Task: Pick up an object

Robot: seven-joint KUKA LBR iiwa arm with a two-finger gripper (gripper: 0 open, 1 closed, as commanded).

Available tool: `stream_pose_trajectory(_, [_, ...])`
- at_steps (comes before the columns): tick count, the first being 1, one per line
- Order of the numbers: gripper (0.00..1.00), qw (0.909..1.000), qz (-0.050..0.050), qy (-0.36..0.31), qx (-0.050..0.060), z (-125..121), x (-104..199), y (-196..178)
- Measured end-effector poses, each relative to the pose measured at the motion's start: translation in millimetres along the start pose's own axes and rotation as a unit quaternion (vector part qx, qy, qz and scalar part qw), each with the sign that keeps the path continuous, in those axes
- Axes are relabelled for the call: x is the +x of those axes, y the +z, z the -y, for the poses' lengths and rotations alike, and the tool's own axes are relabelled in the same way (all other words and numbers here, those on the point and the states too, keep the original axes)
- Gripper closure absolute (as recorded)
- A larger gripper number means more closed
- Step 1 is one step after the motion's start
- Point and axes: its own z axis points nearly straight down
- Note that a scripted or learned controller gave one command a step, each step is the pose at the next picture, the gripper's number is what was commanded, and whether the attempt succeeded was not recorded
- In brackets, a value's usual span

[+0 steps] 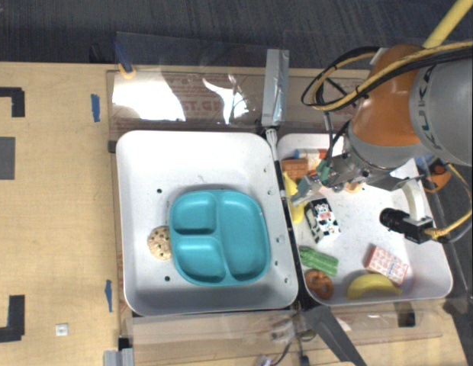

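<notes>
My gripper (325, 177) hangs low over the back left corner of the right bin (431, 277), under the orange wrist band. Just left of it lie an orange and yellow cluster of small items (296, 175) against the bin wall. A black-and-white spotted item (323, 221) lies a little in front of the gripper, apart from it. Along the front of the bin sit a green item (320, 261), a reddish-brown round item (320, 284), a yellow fruit (371, 285) and a pink patterned box (387, 264).
The left bin (145, 158) holds a teal divided plate (219, 236) with a cookie (159, 242) beside its left edge. A yellow piece (296, 210) leans at the wall between the bins. Bare white floor shows in the middle right of the right bin.
</notes>
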Motion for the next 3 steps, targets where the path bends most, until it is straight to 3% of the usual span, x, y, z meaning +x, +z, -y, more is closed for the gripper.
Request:
stream_pose_trajectory(1, [0.0,0.9998,-0.001,-0.02,0.002,46,-15,0])
stream_pose_trajectory(2, [0.0,0.9886,0.0,-0.151,-0.001,-11,-12,0])
stream_pose_trajectory(3, [0.0,0.9715,-0.001,-0.237,0.001,22,-26,-1])
